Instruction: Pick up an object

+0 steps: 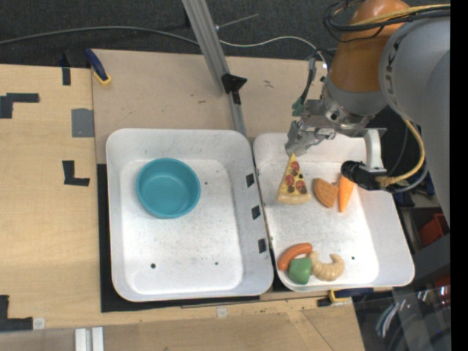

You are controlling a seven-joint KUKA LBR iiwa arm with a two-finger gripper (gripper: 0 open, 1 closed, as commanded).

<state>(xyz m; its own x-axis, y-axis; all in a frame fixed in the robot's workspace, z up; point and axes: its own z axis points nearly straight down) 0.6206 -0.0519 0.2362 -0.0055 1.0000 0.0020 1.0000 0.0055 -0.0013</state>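
Near the desk's rear right edge, the gripper (297, 146) hangs above the triangular toy pizza slice (293, 183) in the right white bin (380, 225); its opening state cannot be determined.

Bright, even light (soft shadows), slightly grainy.

The left bin (121, 218) has much free floor; one teal bowl (169, 188) stands toward its back left. In the right bin (387, 258) the pizza slice (293, 183), the carrot (345, 194) and a bread piece (326, 191) crowd the back. The sausage (294, 253), green ball (300, 270) and croissant (327, 267) fill the front, perhaps touching. Between both groups is open floor. A slanted metal bar (208, 35) crosses above the surface (44, 218).
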